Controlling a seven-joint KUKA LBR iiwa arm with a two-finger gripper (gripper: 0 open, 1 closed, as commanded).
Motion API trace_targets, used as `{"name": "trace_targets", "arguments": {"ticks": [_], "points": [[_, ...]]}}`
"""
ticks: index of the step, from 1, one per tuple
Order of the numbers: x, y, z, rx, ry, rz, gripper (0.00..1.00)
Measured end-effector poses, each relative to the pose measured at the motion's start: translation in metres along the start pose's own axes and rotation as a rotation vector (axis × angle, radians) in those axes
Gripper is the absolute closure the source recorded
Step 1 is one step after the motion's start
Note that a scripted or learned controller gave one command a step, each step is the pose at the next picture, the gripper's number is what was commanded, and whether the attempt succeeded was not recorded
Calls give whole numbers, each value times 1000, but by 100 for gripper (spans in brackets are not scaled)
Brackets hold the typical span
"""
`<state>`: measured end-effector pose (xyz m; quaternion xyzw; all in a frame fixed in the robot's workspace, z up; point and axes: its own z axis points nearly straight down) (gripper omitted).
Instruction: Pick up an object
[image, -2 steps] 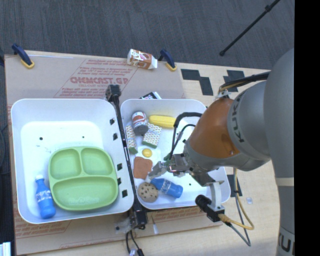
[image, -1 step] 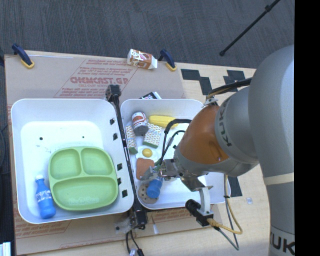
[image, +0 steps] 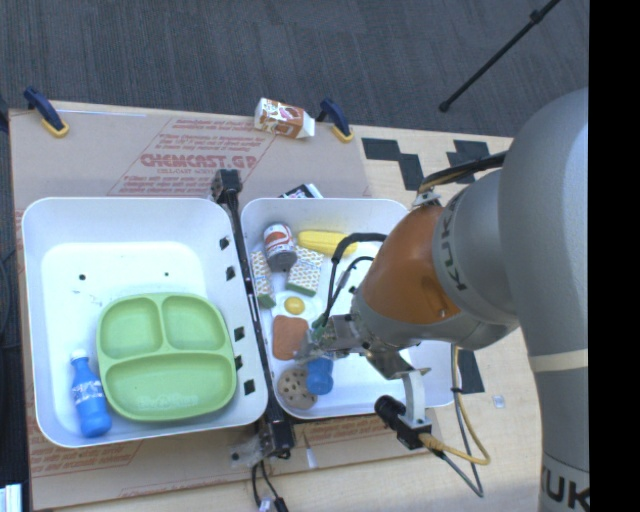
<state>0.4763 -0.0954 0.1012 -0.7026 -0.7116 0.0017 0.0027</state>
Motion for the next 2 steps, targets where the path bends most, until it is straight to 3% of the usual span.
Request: {"name": "trace_targets", "arguments": {"ticks": [1,2], "points": [[18,1,-160,-8,-2,6,100],[74,1,-124,-5,-1,5,100]]}}
